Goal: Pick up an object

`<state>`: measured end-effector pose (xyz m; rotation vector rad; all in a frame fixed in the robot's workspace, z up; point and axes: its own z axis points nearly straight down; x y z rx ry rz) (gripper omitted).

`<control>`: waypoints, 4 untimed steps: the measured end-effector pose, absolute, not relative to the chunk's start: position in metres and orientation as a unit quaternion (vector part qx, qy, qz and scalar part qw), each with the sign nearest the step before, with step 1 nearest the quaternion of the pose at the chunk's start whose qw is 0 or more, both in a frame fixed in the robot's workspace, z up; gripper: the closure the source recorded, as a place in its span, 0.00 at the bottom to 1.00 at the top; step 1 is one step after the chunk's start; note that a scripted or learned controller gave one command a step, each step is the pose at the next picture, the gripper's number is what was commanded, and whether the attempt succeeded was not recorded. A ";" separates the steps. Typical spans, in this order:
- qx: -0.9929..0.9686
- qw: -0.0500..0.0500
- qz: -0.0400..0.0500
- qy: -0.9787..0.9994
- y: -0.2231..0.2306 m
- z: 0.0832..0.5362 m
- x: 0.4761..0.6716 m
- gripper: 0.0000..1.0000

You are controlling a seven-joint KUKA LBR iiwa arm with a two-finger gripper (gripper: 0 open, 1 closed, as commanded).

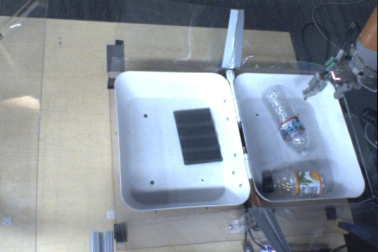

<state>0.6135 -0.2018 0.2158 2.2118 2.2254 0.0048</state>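
Two shallow white bins sit side by side on a light wooden table (pixel 65 127). The left bin (pixel 133 127) holds a flat black ridged pad (pixel 197 136), lying slightly tilted near the bin's middle, well apart from every wall.

The right bin (pixel 348 150) holds two plastic bottles. A clear, crumpled water bottle (pixel 286 118) lies on its side in the middle of the bin, running diagonally from the upper left toward the lower right, with a blue and red label near its lower end. A second bottle with a dark cap and an orange and green label (pixel 293 183) lies on its side along the near wall of the bin, cap pointing left toward the divider between the bins. The two bottles are near one another but apart.

The gripper (pixel 322 84) hangs over the far right corner of the right bin, reaching in from the right edge, with the grey arm and its orange band (pixel 369 38) just behind it. One thin finger (pixel 313 88) points down and to the left toward the bin floor. The gripper is above and to the right of the clear water bottle, not touching it, and nothing sits between the fingers. Whether the fingers are apart or together I cannot tell at this size.

An upright metal post (pixel 234 38) rises from behind the gap between the bins.
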 end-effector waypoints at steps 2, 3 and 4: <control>0.676 0.002 0.002 0.737 -0.156 0.097 0.607 0.00; 0.640 0.006 0.003 0.768 -0.167 0.089 0.568 0.00; 0.640 0.008 0.006 0.769 -0.166 0.101 0.571 1.00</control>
